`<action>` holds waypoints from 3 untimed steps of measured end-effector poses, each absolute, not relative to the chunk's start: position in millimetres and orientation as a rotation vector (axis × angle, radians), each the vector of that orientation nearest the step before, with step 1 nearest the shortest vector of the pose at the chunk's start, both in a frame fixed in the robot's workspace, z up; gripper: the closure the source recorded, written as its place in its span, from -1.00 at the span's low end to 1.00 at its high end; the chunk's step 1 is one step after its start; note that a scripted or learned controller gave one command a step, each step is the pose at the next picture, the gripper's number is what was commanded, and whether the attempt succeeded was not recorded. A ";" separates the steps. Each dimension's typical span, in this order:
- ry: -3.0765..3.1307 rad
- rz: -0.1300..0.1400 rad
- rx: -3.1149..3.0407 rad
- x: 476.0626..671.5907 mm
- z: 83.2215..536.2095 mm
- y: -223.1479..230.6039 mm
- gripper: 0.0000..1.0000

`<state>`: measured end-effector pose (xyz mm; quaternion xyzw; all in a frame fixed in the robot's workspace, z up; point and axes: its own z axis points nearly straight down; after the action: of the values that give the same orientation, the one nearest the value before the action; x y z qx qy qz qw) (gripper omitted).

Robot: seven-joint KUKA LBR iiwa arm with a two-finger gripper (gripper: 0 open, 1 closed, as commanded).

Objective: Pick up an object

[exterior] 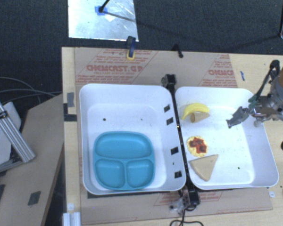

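Dark carpet surrounds the table (108, 60), which carries two shallow white bins side by side on a cardboard sheet. In the left bin (127, 98) lies a blue divided tray (124, 160). In the right bin (226, 100) there are three candidates for picking: a banana (195, 111) near the dividing wall, a small pizza (197, 145) below it, and a tan wedge of bread (203, 166) just beside the pizza toward the front rim.

From the right the arm reaches in, and the end effector (237, 117) hangs over the right bin, apart from every item, with nothing between its tips. How wide it stands I cannot tell; the tips blur against the white floor.

Risks, as I judge them: the pizza and the bread are flat and low, so a closing grip may slide over them or scrape the bin floor. Those two lie so near each other that a descent between them could nudge both. The banana lies near the wall, which may block one side of the grip, and its curved skin could roll out.
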<state>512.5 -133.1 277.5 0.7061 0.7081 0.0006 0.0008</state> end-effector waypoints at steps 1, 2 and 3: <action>2.241 -0.001 2.212 523.8 178.9 -30.8 -1.00; 2.237 0.001 2.213 484.9 183.9 37.2 -1.00; 2.231 0.016 2.205 579.5 192.6 110.6 -1.00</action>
<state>579.5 110.6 192.6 0.7030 0.7112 0.0050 0.0024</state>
